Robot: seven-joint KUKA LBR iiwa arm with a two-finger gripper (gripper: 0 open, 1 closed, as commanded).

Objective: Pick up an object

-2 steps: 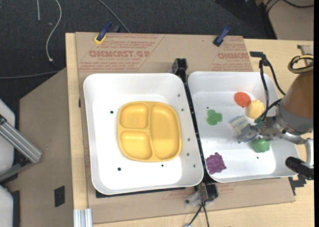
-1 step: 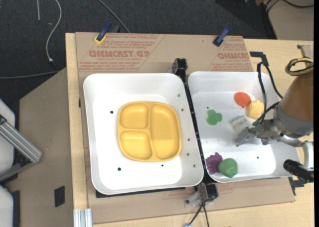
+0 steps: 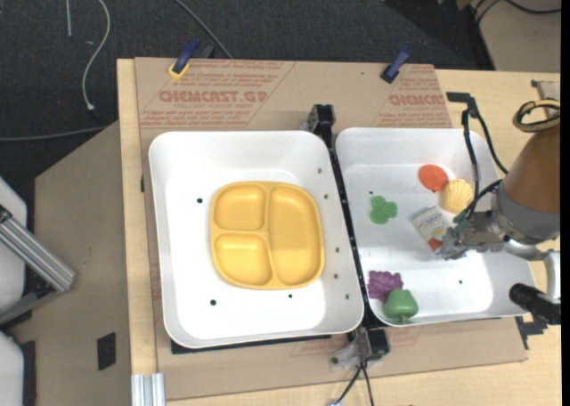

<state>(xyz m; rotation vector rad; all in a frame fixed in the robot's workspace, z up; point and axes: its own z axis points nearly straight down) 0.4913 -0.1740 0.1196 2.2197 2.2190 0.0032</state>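
The bench [image 3: 80, 217] carries 2 shallow white bins side by side. The left bin [image 3: 178, 244] holds a yellow plate [image 3: 267, 235] with 3 compartments, lying flat near its middle. The right bin [image 3: 472, 297] holds the small things and the end of the arm [image 3: 534, 186], which comes in from the right with its orange band above the grey wrist.

The gripper [image 3: 451, 244] sits low in the right bin, toward its right half, pointing left. Whether its fingers are apart or together cannot be told; they are dark and small against the clutter.

Just beside the gripper's tip, on its upper left, lies a small grey-white packet [image 3: 426, 216], tilted, with a bit of red [image 3: 434, 242] showing beneath it right at the tip. Contact between them cannot be judged. Close above sits a pale yellow shell-shaped piece [image 3: 458, 192], touching or nearly touching an orange piece [image 3: 433, 176] at its upper left. A green leafy piece [image 3: 383, 210] lies apart to the left. Near the bin's front-left corner, a purple grape cluster [image 3: 384, 283] rests against a green pepper [image 3: 401, 305], both well apart from the gripper.
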